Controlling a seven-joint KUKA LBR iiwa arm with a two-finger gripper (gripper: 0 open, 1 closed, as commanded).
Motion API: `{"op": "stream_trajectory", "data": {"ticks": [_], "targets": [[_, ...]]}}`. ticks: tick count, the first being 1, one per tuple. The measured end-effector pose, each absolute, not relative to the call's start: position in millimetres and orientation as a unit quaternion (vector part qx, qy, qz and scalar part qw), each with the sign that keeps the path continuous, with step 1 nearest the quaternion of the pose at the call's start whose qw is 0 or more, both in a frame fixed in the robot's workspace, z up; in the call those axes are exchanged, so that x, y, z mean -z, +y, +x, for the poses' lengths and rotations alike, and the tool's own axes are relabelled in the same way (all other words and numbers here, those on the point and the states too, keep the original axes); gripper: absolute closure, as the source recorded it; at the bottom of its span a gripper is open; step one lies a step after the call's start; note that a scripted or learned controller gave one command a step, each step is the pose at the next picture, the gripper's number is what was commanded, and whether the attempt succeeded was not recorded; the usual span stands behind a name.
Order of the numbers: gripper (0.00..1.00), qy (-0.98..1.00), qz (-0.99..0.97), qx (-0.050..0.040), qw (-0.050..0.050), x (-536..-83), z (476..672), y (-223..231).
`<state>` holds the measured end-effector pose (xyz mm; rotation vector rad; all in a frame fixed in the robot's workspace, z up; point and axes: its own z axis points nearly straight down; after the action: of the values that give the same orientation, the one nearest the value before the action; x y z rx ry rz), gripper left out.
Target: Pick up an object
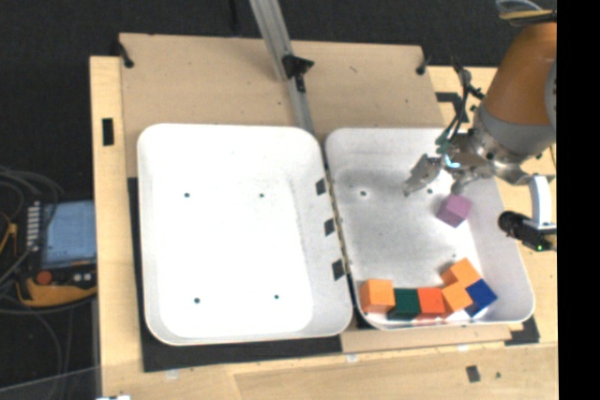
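A metal rail [267, 9] slanted across the desk [206, 80], and a blue box [70, 232] with cables [19, 201] lay to the left.

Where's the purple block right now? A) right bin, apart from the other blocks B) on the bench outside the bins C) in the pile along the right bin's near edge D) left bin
A: the purple block sits alone in the right bin, just below the gripper, apart from the block row at the near edge.
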<state>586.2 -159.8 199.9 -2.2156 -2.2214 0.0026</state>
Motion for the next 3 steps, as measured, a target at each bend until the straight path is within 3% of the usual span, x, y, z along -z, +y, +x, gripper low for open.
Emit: {"op": "stream_trajectory", "data": {"ticks": [1,3], "targets": [[0.0,-0.708,-0.706,0.0008,0.0,-202.7,587.2,-160.1],[0.0,-0.706,-0.708,-0.0021,0.001,-99.1,587.4,-157.2]]}}
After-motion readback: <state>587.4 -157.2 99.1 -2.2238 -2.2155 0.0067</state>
